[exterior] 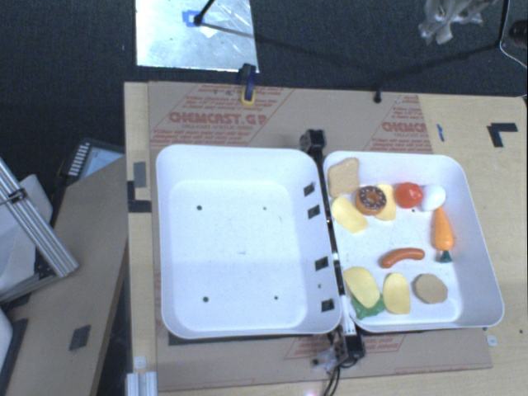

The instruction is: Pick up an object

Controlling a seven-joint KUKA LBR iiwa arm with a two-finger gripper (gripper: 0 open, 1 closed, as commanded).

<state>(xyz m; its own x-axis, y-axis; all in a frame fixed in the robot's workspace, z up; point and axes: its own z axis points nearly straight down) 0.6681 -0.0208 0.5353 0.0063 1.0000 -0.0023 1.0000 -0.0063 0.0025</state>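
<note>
White right bin (pixel 477 246) crowded; pincer (pixel 450 11) (grip state unclear) hovers beyond its far edge.

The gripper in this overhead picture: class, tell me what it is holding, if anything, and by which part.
Nothing is held. The gripper hangs blurred at the top right, off the bench, with nothing between its fingers; the toy foods lie in the right bin.
</note>
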